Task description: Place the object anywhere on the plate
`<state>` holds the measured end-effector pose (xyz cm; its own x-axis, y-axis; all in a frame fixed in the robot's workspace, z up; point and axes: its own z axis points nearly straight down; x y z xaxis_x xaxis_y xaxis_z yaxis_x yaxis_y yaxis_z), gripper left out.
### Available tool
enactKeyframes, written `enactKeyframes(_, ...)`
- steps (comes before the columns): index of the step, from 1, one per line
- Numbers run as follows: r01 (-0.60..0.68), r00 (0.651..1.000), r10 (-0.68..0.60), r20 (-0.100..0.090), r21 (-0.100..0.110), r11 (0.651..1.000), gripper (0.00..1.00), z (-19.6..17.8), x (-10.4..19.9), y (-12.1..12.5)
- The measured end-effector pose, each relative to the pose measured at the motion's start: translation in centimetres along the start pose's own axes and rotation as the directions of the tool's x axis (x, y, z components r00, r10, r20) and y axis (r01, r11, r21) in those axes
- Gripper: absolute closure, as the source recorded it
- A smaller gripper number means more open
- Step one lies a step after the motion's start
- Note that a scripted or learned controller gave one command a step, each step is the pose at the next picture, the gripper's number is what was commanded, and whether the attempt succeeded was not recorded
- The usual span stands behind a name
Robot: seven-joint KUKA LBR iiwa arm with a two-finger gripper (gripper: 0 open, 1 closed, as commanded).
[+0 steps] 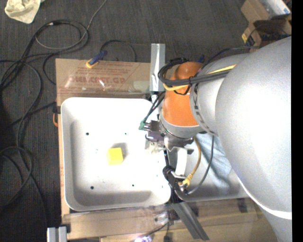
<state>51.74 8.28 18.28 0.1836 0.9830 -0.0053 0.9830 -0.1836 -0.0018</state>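
At the near edge of the view, the wooden front of the tabletop (pixel 113 218) showed as a pale strip, with a bit of metal bracket (pixel 57 233) at its lower left corner. Just beyond it lay the left white bin (pixel 75 142), shallow and round-cornered. A small yellow block (pixel 115 155) sat on the bin floor a little right of centre, lying flat, apart from every wall and well clear of the arm. A few dark specks dotted the bin floor around it.

Along the bin's right rim, the arm (pixel 246 123) came in from the right, its large grey body covering most of the second bin (pixel 222 182). The orange band (pixel 182 101) stood over the gap between the two bins, and the wrist pointed down there, with black cables and a yellow-tipped connector (pixel 188 180) looped below it. The pincer (pixel 156 142) hung under the wrist at the bin's right edge; whether it was wide or narrow could not be told, as the wrist hid it.

Farther back, a sheet of brown cardboard (pixel 102 80) lay behind the bin. Beyond that was dark carpet (pixel 128 23), crossed by black cables (pixel 61 33), with a crumpled cloth (pixel 23 9) at the far left and cardboard boxes (pixel 265 19) at the far right.
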Motion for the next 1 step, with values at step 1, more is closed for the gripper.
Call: enactKeyframes(1, -0.153, 0.988, 0.153, -0.001, 0.006, 0.988, 1.00, 7.84, 6.16, -4.48)
